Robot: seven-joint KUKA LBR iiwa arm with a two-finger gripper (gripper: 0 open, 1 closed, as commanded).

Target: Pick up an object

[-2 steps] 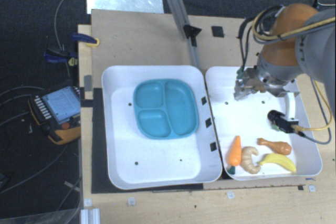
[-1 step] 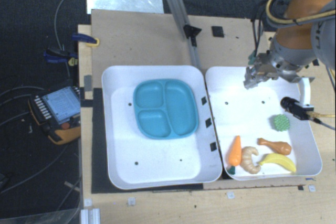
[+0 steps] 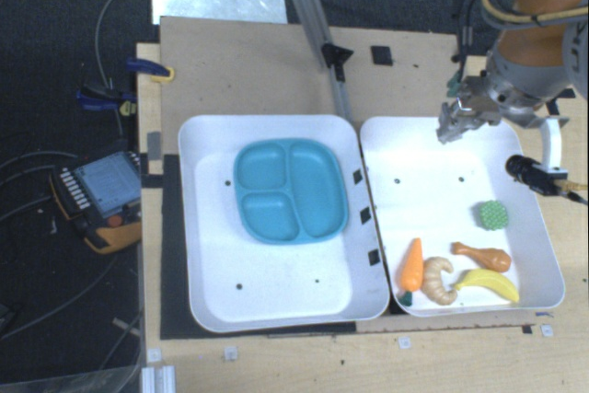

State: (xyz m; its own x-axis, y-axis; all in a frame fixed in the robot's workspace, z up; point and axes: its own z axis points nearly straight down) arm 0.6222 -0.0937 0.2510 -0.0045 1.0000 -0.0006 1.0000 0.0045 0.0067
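Five toy foods (image 3: 456, 270) low in the right bin (image 3: 433, 198), pincer (image 3: 453, 129) (spread or pressed together, impossible to tell) above its far rim.

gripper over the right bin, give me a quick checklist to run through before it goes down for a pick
1. Nothing held yet: ok. The gripper hangs over the far edge of the right bin with nothing visible between its fingers.
2. Fingers open for a grasp: cannot tell, too small and blurred.
3. Targets present: ok. The carrot, beige piece, banana, drumstick and green ball all lie in the right bin.
4. Gripper above a target: not ok. The items sit at the near end, apart from it.
5. Spacing: not ok for the carrot, beige piece and banana, which crowd together; ok for the green ball, which lies apart.
6. Left bin: holds only the blue divided plate.
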